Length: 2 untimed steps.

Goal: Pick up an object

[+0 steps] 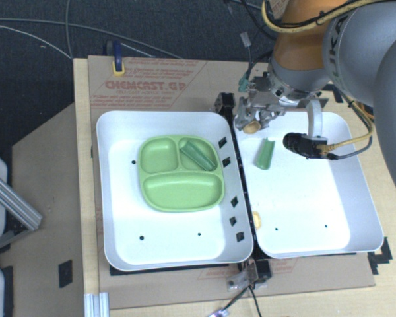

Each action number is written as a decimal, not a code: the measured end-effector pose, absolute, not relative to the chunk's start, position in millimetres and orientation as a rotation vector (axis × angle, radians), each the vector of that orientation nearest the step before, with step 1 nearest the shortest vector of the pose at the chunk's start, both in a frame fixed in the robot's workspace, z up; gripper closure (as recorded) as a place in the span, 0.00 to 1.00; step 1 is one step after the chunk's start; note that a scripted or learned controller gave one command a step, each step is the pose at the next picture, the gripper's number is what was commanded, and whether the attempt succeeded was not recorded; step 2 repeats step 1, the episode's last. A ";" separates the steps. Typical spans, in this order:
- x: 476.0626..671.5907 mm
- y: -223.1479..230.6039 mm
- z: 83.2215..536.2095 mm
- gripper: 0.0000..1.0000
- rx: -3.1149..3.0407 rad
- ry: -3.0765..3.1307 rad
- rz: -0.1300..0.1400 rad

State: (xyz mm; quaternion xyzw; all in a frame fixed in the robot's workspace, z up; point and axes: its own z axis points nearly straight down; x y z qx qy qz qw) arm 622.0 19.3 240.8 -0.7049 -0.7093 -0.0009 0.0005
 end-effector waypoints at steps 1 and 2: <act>627.7 69.8 245.3 1.00 -2.214 -2.228 -0.005; 627.7 69.8 245.3 1.00 -2.214 -2.228 -0.005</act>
